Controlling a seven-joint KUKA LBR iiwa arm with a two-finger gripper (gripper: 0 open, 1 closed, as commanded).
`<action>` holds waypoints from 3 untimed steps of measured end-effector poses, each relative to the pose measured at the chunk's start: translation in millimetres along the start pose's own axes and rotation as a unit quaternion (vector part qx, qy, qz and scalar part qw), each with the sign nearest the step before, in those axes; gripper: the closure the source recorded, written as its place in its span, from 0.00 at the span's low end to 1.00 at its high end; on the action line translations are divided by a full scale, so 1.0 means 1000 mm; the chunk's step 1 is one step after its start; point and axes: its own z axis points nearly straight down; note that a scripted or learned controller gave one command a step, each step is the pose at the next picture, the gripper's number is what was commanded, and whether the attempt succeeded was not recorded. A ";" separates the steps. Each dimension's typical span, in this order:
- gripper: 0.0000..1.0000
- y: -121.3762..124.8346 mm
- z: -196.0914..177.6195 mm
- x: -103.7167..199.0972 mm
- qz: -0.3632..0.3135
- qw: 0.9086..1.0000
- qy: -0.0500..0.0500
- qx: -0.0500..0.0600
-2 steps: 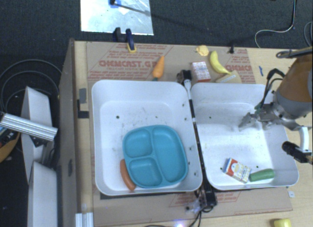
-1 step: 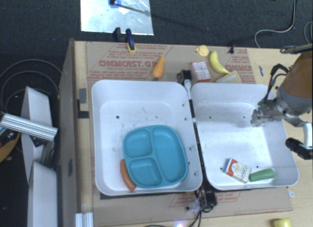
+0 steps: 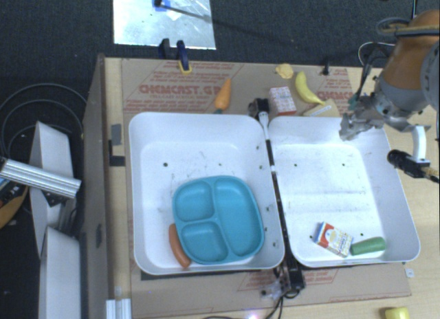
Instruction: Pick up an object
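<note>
While the small red-and-white printed carton (image 3: 333,238) lies in the near corner of the right shallow white bin (image 3: 385,194), a green rounded cylinder (image 3: 368,245) rests just beside it toward the bin's outer wall. At the bin's far corner, well apart from both, the grey arm with its orange band (image 3: 412,56) bends down from the right, its jaws (image 3: 349,130) hanging over the bin's far rim; whether they stand apart or together cannot be told. Left of this bin, the other white bin (image 3: 148,166) holds a blue sectioned plastic tray (image 3: 216,219) and an orange sausage-shaped piece (image 3: 179,245) touching the tray's near-left edge.
</note>
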 end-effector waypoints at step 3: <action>1.00 -0.091 -0.035 0.057 0.002 1.000 0.001 0.003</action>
